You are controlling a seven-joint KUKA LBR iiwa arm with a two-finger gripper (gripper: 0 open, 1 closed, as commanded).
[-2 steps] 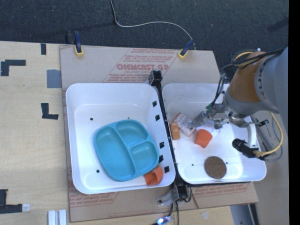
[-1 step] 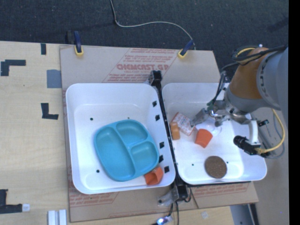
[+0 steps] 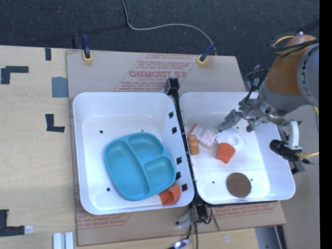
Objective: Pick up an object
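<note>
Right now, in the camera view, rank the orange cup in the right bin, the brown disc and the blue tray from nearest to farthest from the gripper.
1. Orange cup, right bin, just below the gripper.
2. Brown disc, right bin, toward its front edge.
3. Blue tray, left bin, across the divider.

A robotics lab test bench is shown: two white bins [image 3: 83,139] are set on a cardboard sheet [image 3: 150,74] clamped down, tape markers [image 3: 52,122] are stuck alongside, and a cable [image 3: 166,27] is trailed across dark carpet.
</note>
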